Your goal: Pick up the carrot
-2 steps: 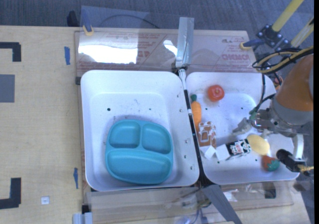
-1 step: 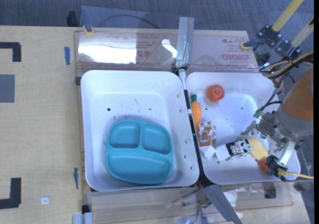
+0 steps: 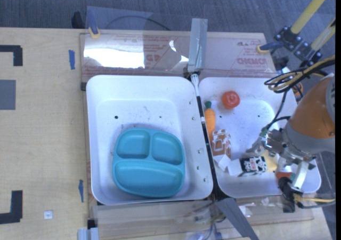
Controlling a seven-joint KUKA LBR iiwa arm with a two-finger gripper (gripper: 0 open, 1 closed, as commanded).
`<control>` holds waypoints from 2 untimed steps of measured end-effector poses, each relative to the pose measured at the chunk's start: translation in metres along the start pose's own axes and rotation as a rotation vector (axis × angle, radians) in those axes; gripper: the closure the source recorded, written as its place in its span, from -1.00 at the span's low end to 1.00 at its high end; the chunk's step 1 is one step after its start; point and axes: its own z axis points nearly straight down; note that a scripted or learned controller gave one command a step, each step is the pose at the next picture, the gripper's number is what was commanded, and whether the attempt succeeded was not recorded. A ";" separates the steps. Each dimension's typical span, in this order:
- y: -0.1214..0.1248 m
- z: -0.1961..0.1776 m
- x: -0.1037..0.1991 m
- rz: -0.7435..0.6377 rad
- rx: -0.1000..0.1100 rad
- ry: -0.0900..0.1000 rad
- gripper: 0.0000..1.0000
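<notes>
End effector (image 3: 265, 154) hangs low in the right bin (image 3: 256, 106), near its front right corner; its state I cannot tell. From it, the carrot (image 3: 210, 118) lies up-left against the bin's left wall, long axis along that wall.

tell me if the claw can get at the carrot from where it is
Probably yes: the carrot lies uncovered against the right bin's left wall, though that wall and the carton beside it may crowd the claw.
</notes>
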 end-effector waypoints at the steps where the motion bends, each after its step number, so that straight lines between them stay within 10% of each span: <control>1: 0.056 0.001 -0.006 -0.020 0.001 -0.001 -1.00; 2: 0.023 0.000 -0.034 0.253 0.006 0.005 -1.00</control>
